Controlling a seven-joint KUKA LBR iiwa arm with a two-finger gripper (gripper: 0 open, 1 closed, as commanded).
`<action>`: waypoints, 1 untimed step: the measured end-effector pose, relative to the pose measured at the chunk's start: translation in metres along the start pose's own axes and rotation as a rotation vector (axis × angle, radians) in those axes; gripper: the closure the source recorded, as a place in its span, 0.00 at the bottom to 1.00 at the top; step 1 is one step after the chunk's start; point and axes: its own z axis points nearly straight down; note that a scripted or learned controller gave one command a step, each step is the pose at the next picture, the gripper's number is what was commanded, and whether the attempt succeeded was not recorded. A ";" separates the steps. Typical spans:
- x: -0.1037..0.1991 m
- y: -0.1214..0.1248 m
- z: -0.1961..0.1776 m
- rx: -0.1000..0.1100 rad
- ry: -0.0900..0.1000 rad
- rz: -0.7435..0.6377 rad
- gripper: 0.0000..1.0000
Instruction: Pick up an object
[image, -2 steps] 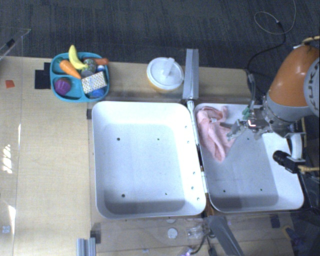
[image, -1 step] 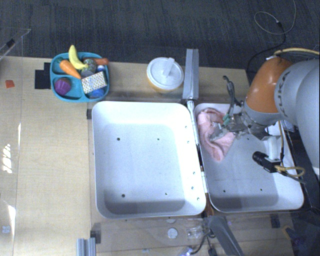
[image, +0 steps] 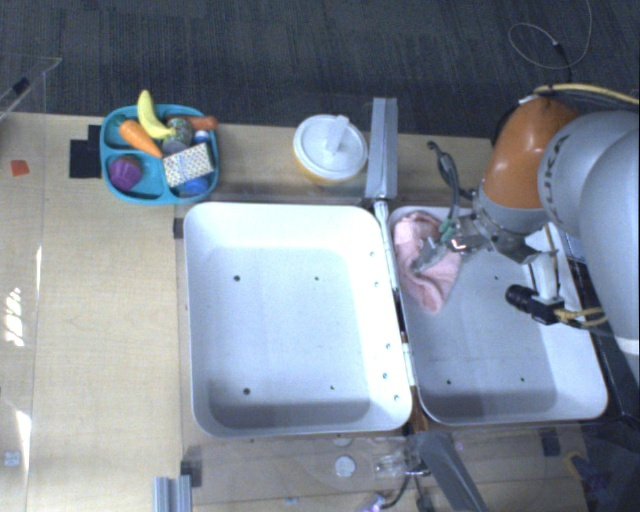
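Reaching in from the right, the arm hangs over the right bin, its orange band above the wrist at the bin's far end. The gripper sits low at the bin's far left corner, right on top of a pink cloth. That cloth lies crumpled against the bin's left wall, running from the far corner a short way toward the near side. The fingertips press into or touch the cloth's upper right part, with pink fabric showing on the left of them and below them. Whether the fingers stand apart or together cannot be told at this size, and no fabric can be seen for certain between them.

The left bin lies just beside the right one, the two sharing a narrow seam. Beyond the bins, on the bench, stands a white lidded cup near the left bin's far right corner. Farther left rests a blue tray holding toy food, among it a banana and a carrot.
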 end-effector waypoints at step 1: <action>-0.002 0.023 -0.005 0.013 0.004 0.153 0.00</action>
